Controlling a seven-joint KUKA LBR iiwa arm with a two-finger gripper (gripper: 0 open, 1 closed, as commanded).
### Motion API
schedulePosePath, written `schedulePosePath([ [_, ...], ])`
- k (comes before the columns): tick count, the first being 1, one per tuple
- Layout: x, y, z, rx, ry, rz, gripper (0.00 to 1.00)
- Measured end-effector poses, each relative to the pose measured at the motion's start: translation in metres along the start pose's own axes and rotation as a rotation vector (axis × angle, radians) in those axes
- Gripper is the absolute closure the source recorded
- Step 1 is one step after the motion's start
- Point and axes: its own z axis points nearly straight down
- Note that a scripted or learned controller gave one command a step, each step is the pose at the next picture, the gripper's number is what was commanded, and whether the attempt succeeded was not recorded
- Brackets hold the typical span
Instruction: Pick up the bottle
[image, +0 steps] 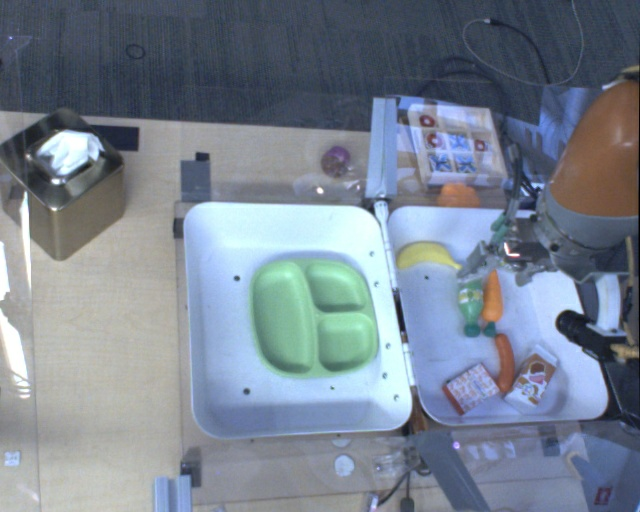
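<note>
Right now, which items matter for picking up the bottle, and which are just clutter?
Job:
green bottle, in the right bin
end effector, above it

Lying about:
carrot
banana
sausage
two small cartons
green tray, left bin
tissue box

tool (490, 258) hovers above green bottle (471, 305) beside carrot (492, 296) in right bin (430, 350).

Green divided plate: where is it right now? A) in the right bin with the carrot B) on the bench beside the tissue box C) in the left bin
C: the green divided plate lies flat in the middle of the left bin, apart from the carrot in the right bin.
</note>
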Motion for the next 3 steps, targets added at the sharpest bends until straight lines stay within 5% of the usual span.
schedulePosePath([
  [1, -0.053, 0.014, 0.098, 0.002, 0.0, 0.283, 0.0],
  [2, -0.033, 0.051, 0.158, -0.007, -0.001, 0.126, 0.0],
  [3, -0.032, 0.053, 0.146, -0.013, -0.001, 0.126, 1.0],
])
